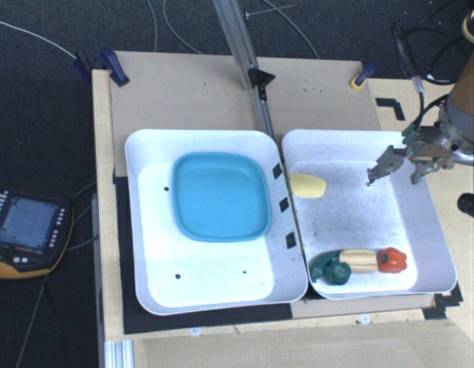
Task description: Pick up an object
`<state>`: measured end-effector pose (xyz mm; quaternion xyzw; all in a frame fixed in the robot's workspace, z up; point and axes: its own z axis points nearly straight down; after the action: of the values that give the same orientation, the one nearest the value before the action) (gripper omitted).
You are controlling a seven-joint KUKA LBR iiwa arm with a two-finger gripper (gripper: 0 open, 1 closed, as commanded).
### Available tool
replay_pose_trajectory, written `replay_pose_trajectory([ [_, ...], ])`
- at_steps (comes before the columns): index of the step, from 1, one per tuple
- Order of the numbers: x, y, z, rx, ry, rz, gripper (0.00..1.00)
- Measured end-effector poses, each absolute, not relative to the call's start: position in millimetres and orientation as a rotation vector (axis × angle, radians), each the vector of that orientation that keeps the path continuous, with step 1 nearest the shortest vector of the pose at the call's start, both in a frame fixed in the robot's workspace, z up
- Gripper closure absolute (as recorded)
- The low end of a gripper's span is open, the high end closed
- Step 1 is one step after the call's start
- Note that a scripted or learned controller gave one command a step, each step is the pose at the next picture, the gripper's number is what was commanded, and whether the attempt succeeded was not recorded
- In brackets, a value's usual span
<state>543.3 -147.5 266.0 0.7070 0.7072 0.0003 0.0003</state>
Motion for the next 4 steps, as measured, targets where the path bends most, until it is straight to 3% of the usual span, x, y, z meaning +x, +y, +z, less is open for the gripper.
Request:
replay_pose_trajectory([
  [3, 540.6, -151, 93, 2.224, 2.224, -0.004, 0.00],
  [4, 542.3, -151, 106, 2.221, 2.221, 0.002, 1.00],
])
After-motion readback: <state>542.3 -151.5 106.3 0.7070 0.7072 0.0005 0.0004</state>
